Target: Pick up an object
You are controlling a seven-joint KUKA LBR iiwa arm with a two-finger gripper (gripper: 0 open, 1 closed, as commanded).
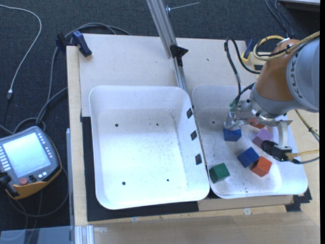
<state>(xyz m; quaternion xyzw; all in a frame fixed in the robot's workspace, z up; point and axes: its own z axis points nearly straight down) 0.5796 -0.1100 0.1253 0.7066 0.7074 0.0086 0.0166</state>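
The pincer (pixel 232 122) hangs low over the right bin (pixel 213 99), its tips right at the top edge of a small blue cube (pixel 232 134); whether that cube sits between the tips or merely just below them cannot be told from this slanted view, and so the pincer's state cannot be told either. The arm (pixel 284 80) rises away from it toward two o'clock, grey with its orange band bulking large over the bin's far right corner. From the small blue cube, a larger blue block (pixel 248 156) lies near at about four o'clock, and an orange-red block (pixel 261 166) touches or nearly touches that one on its own four o'clock side. A pale purple block (pixel 263 135) rests at three o'clock from the small cube, partly hidden by a black cable fitting (pixel 273 150) (the fitting crosses its lower edge). A green cube (pixel 219 172) sits apart at about seven o'clock, close to the right bin's near-left rim. The left bin (pixel 101 100) lies at nine o'clock, side by side with the right one, its white floor showing only dark specks and a few small holes. A pendant with a lit screen (pixel 25 159) lies on the dark floor far off at nine o'clock.
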